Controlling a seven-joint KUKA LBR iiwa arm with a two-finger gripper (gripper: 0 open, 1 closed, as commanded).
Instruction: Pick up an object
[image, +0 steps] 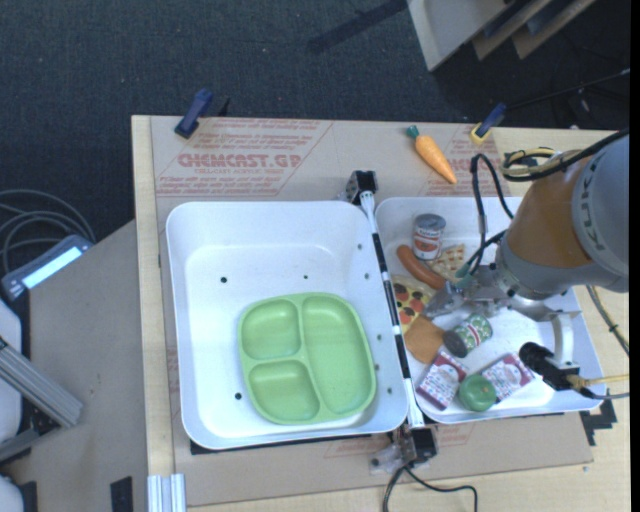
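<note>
My gripper (465, 296) is low inside the right bin (400, 215), near its middle. Just below it a small green-labelled can (470, 333) lies on its side. To its left lie a pizza slice (408, 298) and a brown sausage (419, 266). A red-and-white tin (429, 237) stands upright at the bin's back. A brown cookie (424, 340), a red packet (438, 381), a green ball (477, 394) and a second red packet (510, 372) lie along the front. The grey wrist hides the part of the bin under it.
The left bin (200, 240) holds a green divided plate (305, 356). A toy carrot (434, 154) lies on the board behind the right bin. Black clamps (361, 185) sit between the bins. Cables run along the arm at the right edge.
</note>
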